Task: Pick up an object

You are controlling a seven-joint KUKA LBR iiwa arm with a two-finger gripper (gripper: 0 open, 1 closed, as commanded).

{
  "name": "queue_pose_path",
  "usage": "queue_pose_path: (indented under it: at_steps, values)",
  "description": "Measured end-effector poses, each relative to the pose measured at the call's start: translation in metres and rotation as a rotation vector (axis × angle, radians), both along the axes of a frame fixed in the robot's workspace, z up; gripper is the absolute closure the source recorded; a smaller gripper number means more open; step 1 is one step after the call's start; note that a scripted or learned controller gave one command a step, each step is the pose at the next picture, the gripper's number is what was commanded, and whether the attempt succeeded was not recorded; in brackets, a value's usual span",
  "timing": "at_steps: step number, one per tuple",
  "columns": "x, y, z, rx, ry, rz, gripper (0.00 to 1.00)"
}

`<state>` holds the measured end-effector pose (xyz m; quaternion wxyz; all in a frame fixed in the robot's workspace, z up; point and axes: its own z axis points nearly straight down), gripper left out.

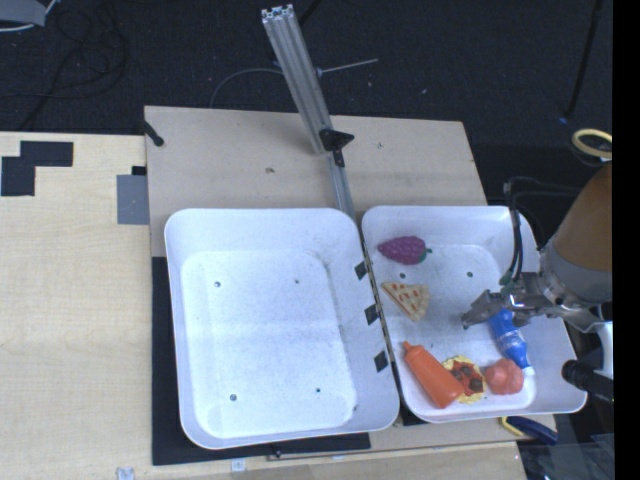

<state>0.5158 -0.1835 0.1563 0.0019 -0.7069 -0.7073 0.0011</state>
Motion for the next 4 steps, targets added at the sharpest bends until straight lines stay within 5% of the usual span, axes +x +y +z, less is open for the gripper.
queue_pose_path:
  at_steps: [1,2,3,4]
  values:
    - [-0.007,0.004,-0.045,0.0,0.0,0.0,0.0]
    - [-0.007,0.002,-0.033,-0.001,-0.003,-0.003,1.0]
    - [-0.002,0.005,0.028,-0.002,-0.009,0.0,1.0]
    - [-0.002,0.005,0.05,-0.002,-0.006,-0.001,1.0]
